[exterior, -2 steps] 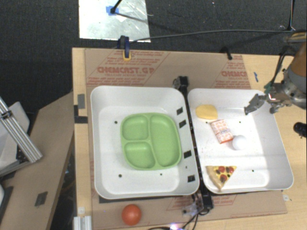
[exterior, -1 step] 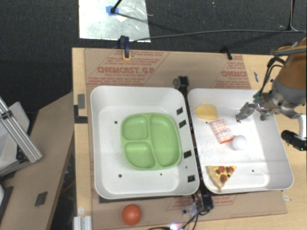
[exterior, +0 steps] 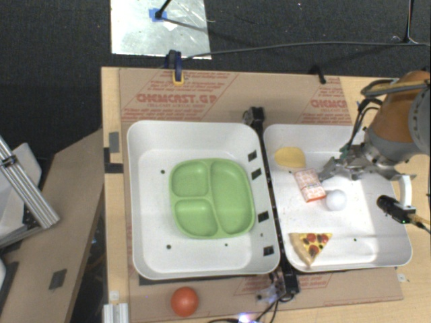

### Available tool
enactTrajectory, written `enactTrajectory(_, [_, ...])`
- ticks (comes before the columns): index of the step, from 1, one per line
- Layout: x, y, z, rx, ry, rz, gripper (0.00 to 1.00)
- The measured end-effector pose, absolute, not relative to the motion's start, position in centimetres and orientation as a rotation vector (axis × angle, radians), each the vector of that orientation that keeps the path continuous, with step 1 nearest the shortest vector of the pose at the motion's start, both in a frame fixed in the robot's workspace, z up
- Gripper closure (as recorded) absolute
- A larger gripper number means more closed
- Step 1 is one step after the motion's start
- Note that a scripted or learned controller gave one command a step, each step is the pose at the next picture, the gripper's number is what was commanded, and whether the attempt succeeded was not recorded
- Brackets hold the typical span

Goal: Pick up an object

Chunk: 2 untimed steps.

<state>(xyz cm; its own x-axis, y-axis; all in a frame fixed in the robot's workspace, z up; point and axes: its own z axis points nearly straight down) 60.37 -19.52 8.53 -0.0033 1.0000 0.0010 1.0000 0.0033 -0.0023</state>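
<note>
While arm leans in over right bin (exterior: pixel 390 244), you see gripper (exterior: pixel 335 169) low near pink packet (exterior: pixel 310 185); fingers' spread cannot be told, nothing visibly between them. Right bin holds: pink packet near centre, white ball (exterior: pixel 335 200) just beside packet, yellow flat piece (exterior: pixel 290 157) toward far side of packet, pizza slice toy (exterior: pixel 310 244) toward near rim. Left bin (exterior: pixel 145 180) holds green divided plate (exterior: pixel 212 198). Orange ball (exterior: pixel 184 301) on bench outside left bin's near edge.

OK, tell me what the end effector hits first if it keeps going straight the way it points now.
The end effector points toward the view's left, low over the right bin. First in that line looks to be the pink-and-white packet, just ahead of the tips. Height is hard to judge, so it might pass over it.
</note>
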Motion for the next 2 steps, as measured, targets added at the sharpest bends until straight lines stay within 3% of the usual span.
enactTrajectory(1, [60.6,-19.6,10.0,-2.221,-2.229,-0.004,1.0])
enactTrajectory(2, [61.7,-19.9,15.0,-2.221,-2.231,-0.006,1.0])
